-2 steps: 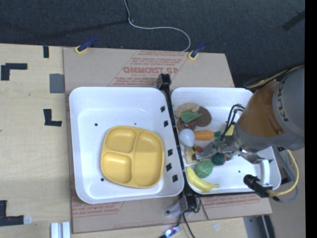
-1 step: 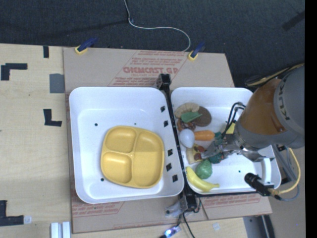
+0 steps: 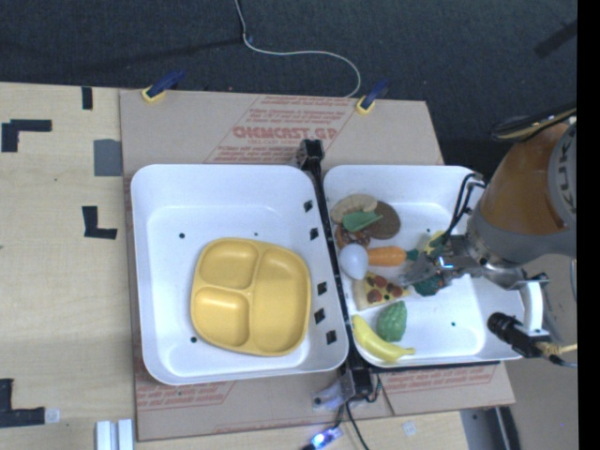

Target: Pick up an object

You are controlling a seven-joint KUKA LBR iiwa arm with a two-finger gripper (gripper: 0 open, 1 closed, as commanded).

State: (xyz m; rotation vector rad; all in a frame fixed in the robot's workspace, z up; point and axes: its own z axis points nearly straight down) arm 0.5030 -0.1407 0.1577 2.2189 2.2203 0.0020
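My gripper (image 3: 419,269) is low inside the right bin (image 3: 466,178), at the right side of a pile of toy food. Just left of it lies an orange carrot (image 3: 385,256). A small teal piece (image 3: 427,286) sits directly under its tip. The pile also has a white egg (image 3: 353,262), a brown round piece (image 3: 382,220) with a green piece (image 3: 359,220) on top, a flat speckled slice (image 3: 376,290), a green vegetable (image 3: 392,322) and a yellow banana (image 3: 378,343). I see nothing lifted off the bin floor.
The left bin (image 3: 159,190) holds a yellow divided plate (image 3: 251,295). A black divider clip (image 3: 310,152) sits where the two bins meet. The grey arm with its orange band (image 3: 527,195) comes in over the right bin's right wall. A white cable (image 3: 291,52) runs behind the bins.
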